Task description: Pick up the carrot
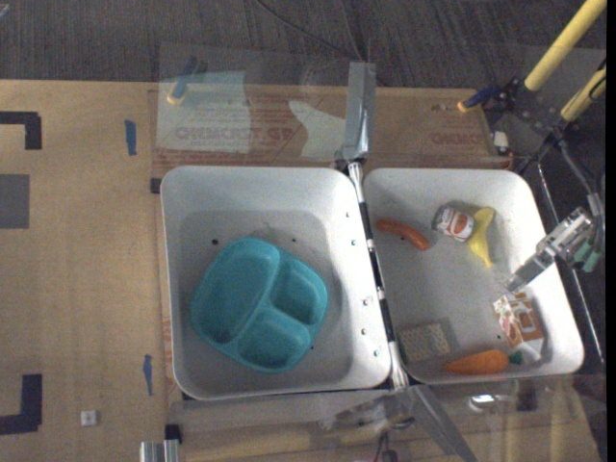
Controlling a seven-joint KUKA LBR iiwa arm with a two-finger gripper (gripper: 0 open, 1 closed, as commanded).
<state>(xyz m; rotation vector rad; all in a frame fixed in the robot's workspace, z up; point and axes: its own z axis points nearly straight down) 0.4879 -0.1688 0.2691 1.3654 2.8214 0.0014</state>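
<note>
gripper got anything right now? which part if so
Nothing held. The gripper hangs over the right bin, apart from the carrot, which lies near the bin's front wall.

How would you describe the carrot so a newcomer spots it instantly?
Go to the right bin and its near edge. The carrot lies there, orange and tapered with a green tip, beside a small carton; the other orange piece, the sausage, lies at the far left.

Matt wooden bench [77, 287]. Both white bins [183, 200] look like smooth plastic. Teal tray [260, 301], plastic with a soft sheen. Carrot [477, 362], smooth orange plastic. Gripper [525, 277], dull metal.
</note>
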